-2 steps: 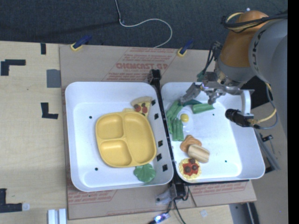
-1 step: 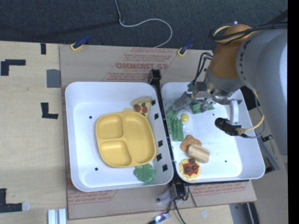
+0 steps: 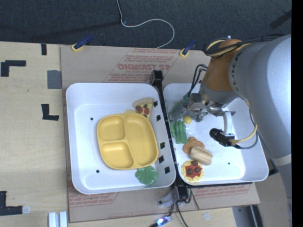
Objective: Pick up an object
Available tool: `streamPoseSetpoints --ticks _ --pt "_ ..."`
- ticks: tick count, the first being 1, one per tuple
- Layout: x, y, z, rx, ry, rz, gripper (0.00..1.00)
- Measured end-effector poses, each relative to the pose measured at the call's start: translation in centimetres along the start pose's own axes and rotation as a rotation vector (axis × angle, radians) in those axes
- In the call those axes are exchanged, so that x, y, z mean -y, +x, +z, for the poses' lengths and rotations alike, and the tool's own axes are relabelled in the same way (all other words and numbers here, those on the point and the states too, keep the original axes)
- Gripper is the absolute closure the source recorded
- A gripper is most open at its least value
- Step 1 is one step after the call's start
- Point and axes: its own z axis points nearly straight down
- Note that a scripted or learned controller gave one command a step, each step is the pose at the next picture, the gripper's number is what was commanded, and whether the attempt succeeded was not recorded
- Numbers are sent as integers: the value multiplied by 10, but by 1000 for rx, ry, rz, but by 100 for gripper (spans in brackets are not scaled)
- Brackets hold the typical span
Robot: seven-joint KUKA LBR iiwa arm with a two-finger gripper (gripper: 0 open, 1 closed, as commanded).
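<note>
My gripper [image 3: 191, 111] reaches down into the right bin [image 3: 236, 167] near its upper left part, above a green toy vegetable [image 3: 179, 130] and a small yellow piece [image 3: 188, 120]. The arm's wrist hides the fingertips. Below them lie a brown bread-roll toy [image 3: 198, 151] and a small pizza toy [image 3: 191, 170]. In the left bin [image 3: 80, 126] sits a yellow divided plate [image 3: 127, 141], with a pizza slice [image 3: 144, 106] at its upper right and a green leaf toy [image 3: 147, 175] below it.
The grey arm with its orange band [image 3: 222, 70] covers the right bin's upper right. A black divider [image 3: 163, 126] runs between the bins. A white cable [image 3: 142, 25] loops across the dark cloth behind the bench.
</note>
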Motion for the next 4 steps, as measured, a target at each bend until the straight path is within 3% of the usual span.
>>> streamPoseSetpoints --ticks 1,3,4 --pt "-1 1 -13 -1 -4 -1 100" --pt "2 -3 -120 0 -12 0 100" --pt "2 -3 -138 -1 -7 0 100"
